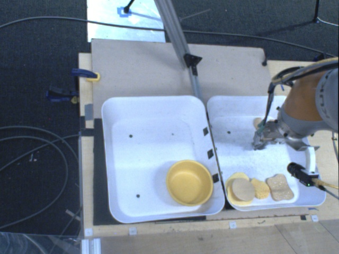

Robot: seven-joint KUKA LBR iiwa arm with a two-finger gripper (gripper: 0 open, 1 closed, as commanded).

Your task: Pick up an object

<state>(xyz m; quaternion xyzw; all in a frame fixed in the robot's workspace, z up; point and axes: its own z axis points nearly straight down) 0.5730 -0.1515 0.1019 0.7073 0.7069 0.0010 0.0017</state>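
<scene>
My gripper (259, 142) hangs low over the middle of the right bin (233, 120), with the grey and orange arm (310, 102) coming in from the right. A small tan object (257, 123) peeks out just behind the gripper, mostly hidden by it. Along the right bin's front wall lie a round tan disc on a yellow piece (241, 189), a small yellow piece (260, 188) and a tan biscuit-shaped piece (279, 187). A yellow bowl (189, 182) stands upright in the front right corner of the left bin (137, 120).
A grey pole (177, 33) slants down from the top to the gap between the bins. A blue and yellow clamp (85, 75) grips the bench's left edge. A black connector (297, 171) hangs from the arm over the right bin's front right.
</scene>
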